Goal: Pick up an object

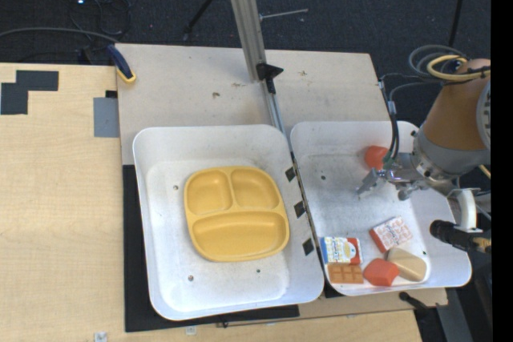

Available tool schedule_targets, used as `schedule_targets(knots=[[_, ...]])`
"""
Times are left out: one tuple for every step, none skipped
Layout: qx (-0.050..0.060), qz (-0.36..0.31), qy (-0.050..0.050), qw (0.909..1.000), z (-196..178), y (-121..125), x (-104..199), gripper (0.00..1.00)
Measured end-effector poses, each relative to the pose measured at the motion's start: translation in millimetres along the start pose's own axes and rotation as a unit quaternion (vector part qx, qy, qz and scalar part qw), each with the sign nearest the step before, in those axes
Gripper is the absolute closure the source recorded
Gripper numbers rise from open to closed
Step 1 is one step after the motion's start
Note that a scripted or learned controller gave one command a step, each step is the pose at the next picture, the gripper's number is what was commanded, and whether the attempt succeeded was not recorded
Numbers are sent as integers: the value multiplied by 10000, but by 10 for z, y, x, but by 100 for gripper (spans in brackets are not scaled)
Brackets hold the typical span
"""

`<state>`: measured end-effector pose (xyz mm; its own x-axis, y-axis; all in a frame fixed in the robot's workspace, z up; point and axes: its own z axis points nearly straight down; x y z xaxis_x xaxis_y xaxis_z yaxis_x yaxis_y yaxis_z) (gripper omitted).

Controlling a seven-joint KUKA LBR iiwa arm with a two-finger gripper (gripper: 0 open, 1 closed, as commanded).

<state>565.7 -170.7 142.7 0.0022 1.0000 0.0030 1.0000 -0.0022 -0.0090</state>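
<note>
The landmark here is the yellow divided plate (236, 213), which lies flat in the middle of the left white bin (156, 172); its three compartments hold nothing. Right of the plate, past the seam where the two bins meet, comes the right white bin (337, 148). Nearest the plate on that side, toward the bin's front edge, lies a small carton with a picture label (341, 250), with a brown waffle-like piece (346, 274) touching it just in front. Further right of the plate are a red block (381, 272), a red-and-white packet (392, 233) and a tan wedge (407, 264), clustered close together. Higher up that bin sits an orange-red object (376, 156). The gripper (383, 179) hangs just beside that object, fingers spread apart with nothing between them, farthest right of the plate
</note>
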Motion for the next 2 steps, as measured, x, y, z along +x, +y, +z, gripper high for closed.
schedule_targets(knots=[[-45,-3,-8,10000,502,13,5,0],[-37,7,-2,10000,395,12,-2,100]])
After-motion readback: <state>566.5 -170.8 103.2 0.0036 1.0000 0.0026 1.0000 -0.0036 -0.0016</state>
